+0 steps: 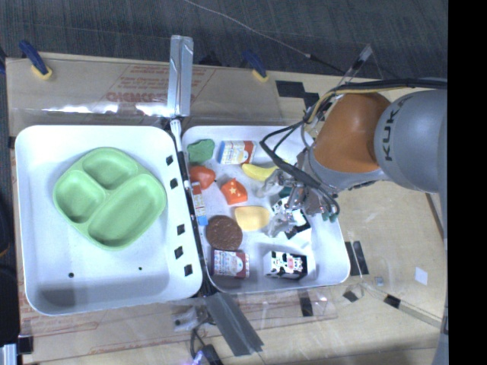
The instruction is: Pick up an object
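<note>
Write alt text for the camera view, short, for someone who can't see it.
A grey KUKA arm with an orange band reaches from the right, its gripper low over the right white bin of small toy foods and cartons. The left white bin holds a green divided plate.
</note>
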Controlling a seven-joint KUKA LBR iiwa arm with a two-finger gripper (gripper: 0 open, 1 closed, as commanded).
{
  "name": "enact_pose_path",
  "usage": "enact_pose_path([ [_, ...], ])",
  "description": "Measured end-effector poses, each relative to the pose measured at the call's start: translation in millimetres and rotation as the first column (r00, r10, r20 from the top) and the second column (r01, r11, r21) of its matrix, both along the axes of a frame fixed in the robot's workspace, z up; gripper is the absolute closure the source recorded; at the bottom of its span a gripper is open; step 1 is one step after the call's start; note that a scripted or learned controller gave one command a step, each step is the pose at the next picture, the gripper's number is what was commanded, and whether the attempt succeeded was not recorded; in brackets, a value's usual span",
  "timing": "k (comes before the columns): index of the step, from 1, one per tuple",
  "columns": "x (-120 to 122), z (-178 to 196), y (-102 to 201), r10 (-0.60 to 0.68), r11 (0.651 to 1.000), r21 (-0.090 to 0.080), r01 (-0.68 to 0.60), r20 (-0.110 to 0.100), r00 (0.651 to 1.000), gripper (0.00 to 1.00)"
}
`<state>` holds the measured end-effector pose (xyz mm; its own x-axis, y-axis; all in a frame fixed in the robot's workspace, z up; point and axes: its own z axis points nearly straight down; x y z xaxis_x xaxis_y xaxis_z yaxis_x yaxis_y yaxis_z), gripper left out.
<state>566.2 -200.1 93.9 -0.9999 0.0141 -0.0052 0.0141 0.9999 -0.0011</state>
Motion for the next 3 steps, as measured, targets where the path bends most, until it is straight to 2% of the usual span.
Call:
enact_pose_path([
  [1, 24, -1, 73, -0.102, 0.995, 0.002, 0.102, -0.001, 0.995, 0.00],
  [2, -9, 19, 18, -0.383, 0.924, 0.001, 0.383, -0.006, 0.924, 0.00],
  [3, 71, -1, -9, -0.246, 0.969, 0.001, 0.246, -0.002, 0.969, 0.00],
])
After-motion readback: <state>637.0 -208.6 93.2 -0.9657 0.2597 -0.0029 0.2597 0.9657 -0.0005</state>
